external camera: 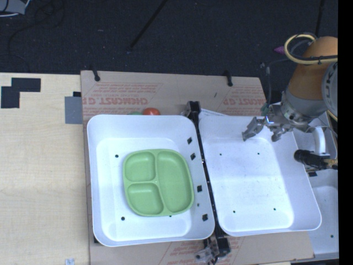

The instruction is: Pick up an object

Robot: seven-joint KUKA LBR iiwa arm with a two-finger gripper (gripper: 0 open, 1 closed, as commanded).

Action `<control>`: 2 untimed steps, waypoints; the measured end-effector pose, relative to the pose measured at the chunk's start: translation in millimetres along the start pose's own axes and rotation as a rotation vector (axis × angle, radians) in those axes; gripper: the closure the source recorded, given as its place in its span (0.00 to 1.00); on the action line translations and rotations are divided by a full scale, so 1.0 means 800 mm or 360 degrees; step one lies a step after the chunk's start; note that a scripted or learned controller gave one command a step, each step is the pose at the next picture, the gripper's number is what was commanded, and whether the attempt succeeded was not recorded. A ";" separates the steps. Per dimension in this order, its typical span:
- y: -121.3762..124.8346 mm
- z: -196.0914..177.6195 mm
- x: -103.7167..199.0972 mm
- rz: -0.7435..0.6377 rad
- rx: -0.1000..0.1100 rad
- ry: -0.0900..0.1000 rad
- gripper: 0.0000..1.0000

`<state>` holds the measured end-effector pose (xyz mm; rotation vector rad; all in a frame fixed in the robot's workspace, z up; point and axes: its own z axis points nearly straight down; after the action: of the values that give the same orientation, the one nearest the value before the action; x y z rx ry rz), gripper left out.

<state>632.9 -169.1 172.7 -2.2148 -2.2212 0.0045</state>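
From my remote station, I see the grey arm with its orange band reaching in from the right, its claw (263, 129) hanging over the upper right corner of the right-hand white bin (300, 217). The claw's two fingers are spread apart, with nothing between them; one fingertip (249, 132) points down and to the left, toward the bin's floor.

The one thing to pick that I can make out is a pale green divided plate (158, 181) with three compartments, lying flat in the middle of the left-hand white bin (105, 214). It sits well apart from the claw, across the black divider (201, 164) where the two bins meet.

Behind the left bin's far rim, a small red-orange object (151, 112) peeks up against the cardboard sheet (165, 93) that lies under both bins; a hint of green shows just to its left, too little for me to tell what it is. The cardboard carries printed lettering that reads backwards from this angle.

The light wooden counter (38, 170) stretches off to the left, marked with a few dark and grey rectangular patches (72, 109) near its back edge. A yellow loop of cable (298, 40) curls above the arm's orange section.
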 end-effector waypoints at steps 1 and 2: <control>0.008 0.057 0.002 -0.0002 0.0000 0.0000 0.00; 0.009 0.041 0.002 -0.0004 -0.0005 -0.0001 1.00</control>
<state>640.0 -167.7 140.2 -2.2140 -2.2255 0.0019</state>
